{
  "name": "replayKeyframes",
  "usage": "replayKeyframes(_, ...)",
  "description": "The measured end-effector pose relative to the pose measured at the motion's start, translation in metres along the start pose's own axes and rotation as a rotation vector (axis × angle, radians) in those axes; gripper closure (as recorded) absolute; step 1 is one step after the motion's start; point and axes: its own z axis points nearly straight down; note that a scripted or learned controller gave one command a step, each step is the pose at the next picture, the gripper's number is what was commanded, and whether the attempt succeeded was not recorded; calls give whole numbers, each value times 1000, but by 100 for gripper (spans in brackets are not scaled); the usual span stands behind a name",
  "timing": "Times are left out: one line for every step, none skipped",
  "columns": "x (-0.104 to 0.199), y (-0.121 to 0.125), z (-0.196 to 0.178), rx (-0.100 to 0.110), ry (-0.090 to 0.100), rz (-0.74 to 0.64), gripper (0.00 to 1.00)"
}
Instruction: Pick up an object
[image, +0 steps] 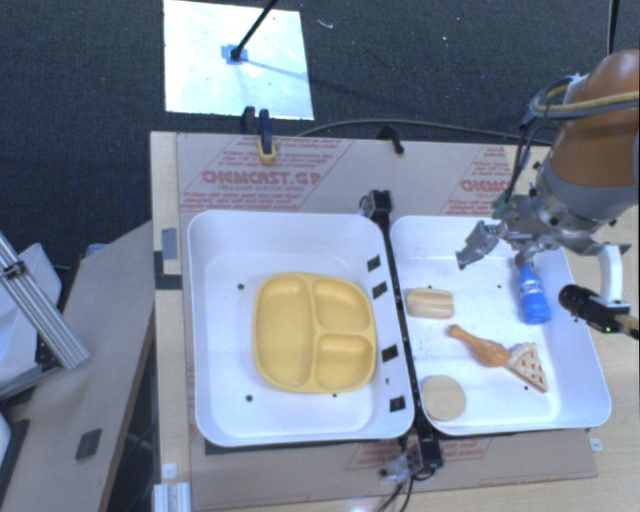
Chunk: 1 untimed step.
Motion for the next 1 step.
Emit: replayKeyframes(0,2,-6,-12,-1,-2,0)
